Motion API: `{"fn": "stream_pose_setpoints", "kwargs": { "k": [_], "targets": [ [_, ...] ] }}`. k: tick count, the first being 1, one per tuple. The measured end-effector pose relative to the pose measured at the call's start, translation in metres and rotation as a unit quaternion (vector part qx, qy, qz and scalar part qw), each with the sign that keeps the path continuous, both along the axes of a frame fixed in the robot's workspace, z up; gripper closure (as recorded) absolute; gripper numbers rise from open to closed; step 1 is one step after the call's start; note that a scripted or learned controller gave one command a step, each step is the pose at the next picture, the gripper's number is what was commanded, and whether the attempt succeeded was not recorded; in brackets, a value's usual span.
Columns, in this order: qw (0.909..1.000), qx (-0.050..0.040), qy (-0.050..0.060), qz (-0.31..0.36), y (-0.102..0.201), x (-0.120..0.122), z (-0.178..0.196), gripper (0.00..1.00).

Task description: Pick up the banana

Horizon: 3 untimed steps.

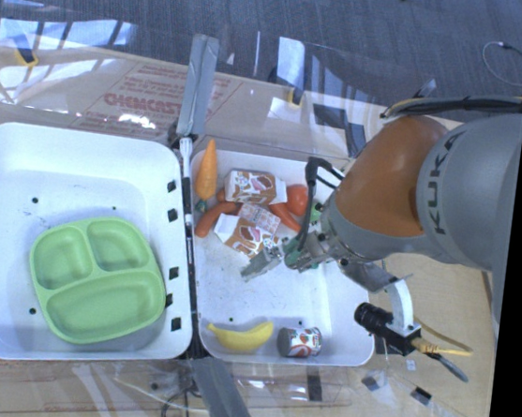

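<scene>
The yellow banana (241, 334) lies flat against the near wall of the right bin (348, 303), curved with its ends turned up. My gripper (273, 261) hangs over the middle of that bin, about a hand's width behind the banana and apart from it. It sits just in front of the snack packets (251, 225). The grey arm with its orange band (387, 185) comes in from the right and covers the bin's right part. Nothing shows in the gripper.
A small red-and-white can (301, 341) lies right beside the banana. A carrot (208, 173), sausages (215, 216) and red-orange pieces (293, 205) crowd the bin's back. The left bin (20, 173) holds a green divided plate (97, 277).
</scene>
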<state>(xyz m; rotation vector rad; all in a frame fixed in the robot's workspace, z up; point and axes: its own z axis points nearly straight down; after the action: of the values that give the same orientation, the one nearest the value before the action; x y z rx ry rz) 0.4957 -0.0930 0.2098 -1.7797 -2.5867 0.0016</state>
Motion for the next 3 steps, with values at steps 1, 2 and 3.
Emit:
{"fn": "stream_pose_setpoints", "kwargs": {
  "k": [1,2,3],
  "targets": [
    [0.9914,0.0008,0.001,0.131,-0.009,-0.015,-0.049,0.00],
    [0.9827,-0.0003,-0.002,0.185,-0.021,-0.018,-0.015,0.00],
    [0.9651,0.0008,0.000,0.262,-0.012,-0.019,-0.119,0.00]
  ]
}}
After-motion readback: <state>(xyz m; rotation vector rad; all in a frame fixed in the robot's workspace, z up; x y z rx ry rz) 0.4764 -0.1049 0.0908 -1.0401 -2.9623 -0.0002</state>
